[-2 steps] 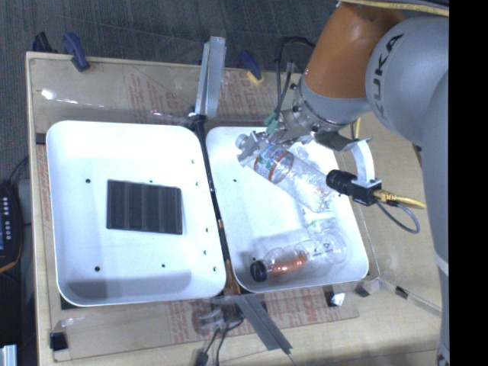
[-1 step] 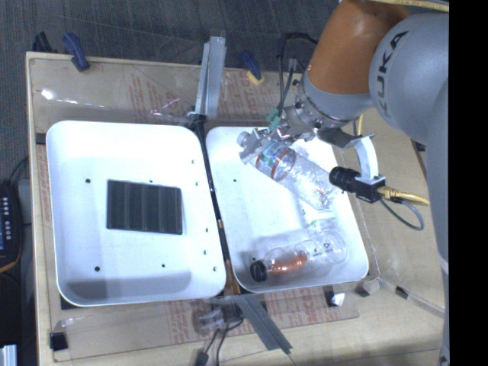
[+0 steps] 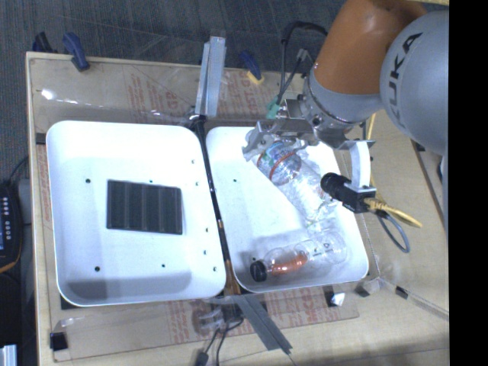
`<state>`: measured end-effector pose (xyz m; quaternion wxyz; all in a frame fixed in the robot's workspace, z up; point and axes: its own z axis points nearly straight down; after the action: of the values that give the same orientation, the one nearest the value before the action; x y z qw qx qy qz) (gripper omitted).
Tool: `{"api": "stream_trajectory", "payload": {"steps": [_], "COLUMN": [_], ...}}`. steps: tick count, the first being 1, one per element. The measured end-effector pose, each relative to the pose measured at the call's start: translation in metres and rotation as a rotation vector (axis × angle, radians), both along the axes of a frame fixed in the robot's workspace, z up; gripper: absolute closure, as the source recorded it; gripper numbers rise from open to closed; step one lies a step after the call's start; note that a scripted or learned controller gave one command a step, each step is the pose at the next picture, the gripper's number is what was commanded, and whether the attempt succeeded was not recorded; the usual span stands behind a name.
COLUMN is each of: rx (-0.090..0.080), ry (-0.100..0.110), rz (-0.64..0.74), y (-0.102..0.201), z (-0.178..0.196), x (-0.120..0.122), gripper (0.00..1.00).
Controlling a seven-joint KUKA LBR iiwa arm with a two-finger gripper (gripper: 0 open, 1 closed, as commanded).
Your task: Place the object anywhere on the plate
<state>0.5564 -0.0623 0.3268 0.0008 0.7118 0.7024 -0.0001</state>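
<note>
A dark grey ribbed plate lies flat in the middle of the left bin. In the right bin, a crumpled clear plastic bottle with a red and blue label lies slantwise from the back toward the right wall. A second clear bottle with a black cap and an orange label lies along the front wall. My gripper hangs over the back of the right bin, right at the upper end of the slanted bottle. The wrist hides how it meets the bottle.
A metal bar stands upright at the back, between the two bins. Blue clamps hold the board's back edge. The arm's grey and orange body looms over the right bin's back right corner.
</note>
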Motion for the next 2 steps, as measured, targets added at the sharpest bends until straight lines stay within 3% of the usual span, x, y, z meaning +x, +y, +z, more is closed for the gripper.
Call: {"api": "stream_trajectory", "payload": {"steps": [1, 2], "rx": [0.0, 0.001], "ry": [0.0, -0.001], "rz": [0.0, 0.049], "y": [0.0, 0.002], "z": [0.0, 0.092], "x": [0.0, 0.008], "gripper": [0.0, 0.0]}}
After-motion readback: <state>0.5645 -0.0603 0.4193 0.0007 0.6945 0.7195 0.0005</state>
